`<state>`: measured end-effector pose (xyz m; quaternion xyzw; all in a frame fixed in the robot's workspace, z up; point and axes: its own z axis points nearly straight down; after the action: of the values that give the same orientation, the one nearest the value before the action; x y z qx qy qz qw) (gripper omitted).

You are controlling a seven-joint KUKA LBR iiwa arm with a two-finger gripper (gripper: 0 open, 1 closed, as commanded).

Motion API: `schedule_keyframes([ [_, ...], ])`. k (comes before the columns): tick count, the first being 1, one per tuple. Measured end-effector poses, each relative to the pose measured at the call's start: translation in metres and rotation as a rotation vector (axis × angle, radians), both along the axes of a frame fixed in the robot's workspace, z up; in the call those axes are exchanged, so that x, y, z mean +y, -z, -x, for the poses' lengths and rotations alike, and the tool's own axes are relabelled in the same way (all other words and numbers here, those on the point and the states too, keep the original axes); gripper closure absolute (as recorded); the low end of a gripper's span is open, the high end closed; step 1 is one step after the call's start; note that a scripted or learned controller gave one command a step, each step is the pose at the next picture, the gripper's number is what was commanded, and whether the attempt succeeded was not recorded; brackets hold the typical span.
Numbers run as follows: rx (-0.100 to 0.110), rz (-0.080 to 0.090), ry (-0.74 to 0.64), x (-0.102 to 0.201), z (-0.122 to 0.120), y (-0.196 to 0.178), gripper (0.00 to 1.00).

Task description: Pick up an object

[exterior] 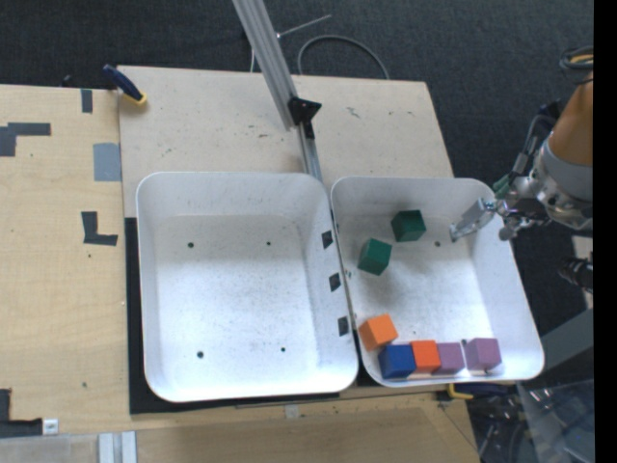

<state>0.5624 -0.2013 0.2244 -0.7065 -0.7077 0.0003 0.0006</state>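
Observation:
The right bin holds several small cubes. Two green cubes lie near its middle. Along the front wall there is an orange cube, then a row made up of a blue cube, another orange one and two purple ones. My gripper hovers over the bin's far right corner, to the right of the green cubes. It is open, with nothing between its fingers.
The left bin sits beside the right one, and their rims meet in the middle. A slanted metal rail runs from the top down to that junction. A blue and yellow clamp lies at the board's back left corner.

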Motion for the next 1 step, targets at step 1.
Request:
schedule_keyframes([
  [1,0.002,0.001,0.001,0.0262,0.0213,0.1354,0.00],
])
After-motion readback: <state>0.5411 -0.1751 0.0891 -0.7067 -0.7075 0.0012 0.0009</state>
